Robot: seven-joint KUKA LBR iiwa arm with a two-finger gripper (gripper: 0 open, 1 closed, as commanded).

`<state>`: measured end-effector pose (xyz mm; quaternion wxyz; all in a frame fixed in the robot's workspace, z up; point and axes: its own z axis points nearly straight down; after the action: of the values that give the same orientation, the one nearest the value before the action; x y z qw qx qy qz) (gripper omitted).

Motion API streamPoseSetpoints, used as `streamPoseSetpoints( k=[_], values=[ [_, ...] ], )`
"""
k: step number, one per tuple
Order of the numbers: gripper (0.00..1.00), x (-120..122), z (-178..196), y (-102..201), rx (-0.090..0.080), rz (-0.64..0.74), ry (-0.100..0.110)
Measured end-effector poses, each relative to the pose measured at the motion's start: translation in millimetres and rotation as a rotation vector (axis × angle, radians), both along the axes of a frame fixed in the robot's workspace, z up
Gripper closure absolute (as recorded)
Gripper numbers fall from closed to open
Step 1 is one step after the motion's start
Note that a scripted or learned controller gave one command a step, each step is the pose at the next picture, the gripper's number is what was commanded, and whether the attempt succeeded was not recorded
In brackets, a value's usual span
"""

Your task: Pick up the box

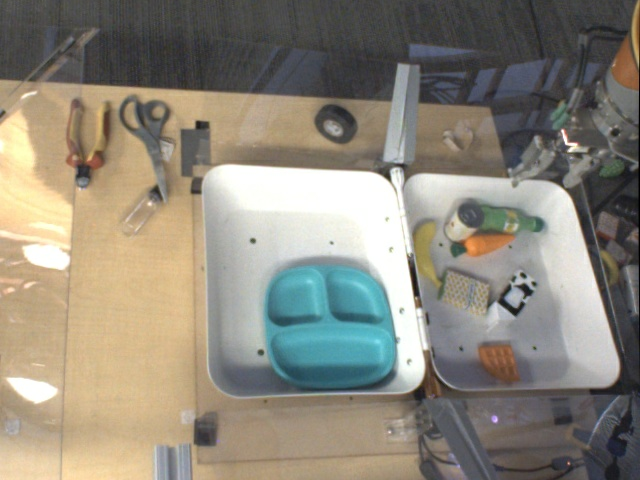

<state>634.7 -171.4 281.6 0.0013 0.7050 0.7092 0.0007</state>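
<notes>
The box (466,291) is small and flat, with a fine tan and teal pattern. It lies tilted near the middle of the right bin (590,298), between a banana and a black-and-white piece. My gripper (552,165) hangs over the bin's far edge at the upper right, well away from the box. Its fingers are spread and it stands open, with nothing between them.
A banana (428,253), a green bottle (497,219), a carrot (488,245), a black-and-white piece (517,293) and an orange block (499,360) share the right bin. The left bin (230,268) holds a teal divided plate (330,325). Scissors (150,138), pliers (85,143) and a tape roll (336,123) lie on the bench.
</notes>
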Motion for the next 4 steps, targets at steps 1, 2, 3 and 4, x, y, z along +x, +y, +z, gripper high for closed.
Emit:
streamPoseSetpoints(
  k=[1,2,3,4],
  values=[
    [0.00,-48.1,-111.8,45.7,0.001,-0.196,0.001],
    [0.00,-77.7,-185.6,79.6,0.001,0.080,-0.005],
    [1.00,-75.0,-174.2,80.4,0.001,0.082,-0.010],
    [0.00,-75.1,-174.3,80.4,0.001,0.082,-0.010]
  ],
)
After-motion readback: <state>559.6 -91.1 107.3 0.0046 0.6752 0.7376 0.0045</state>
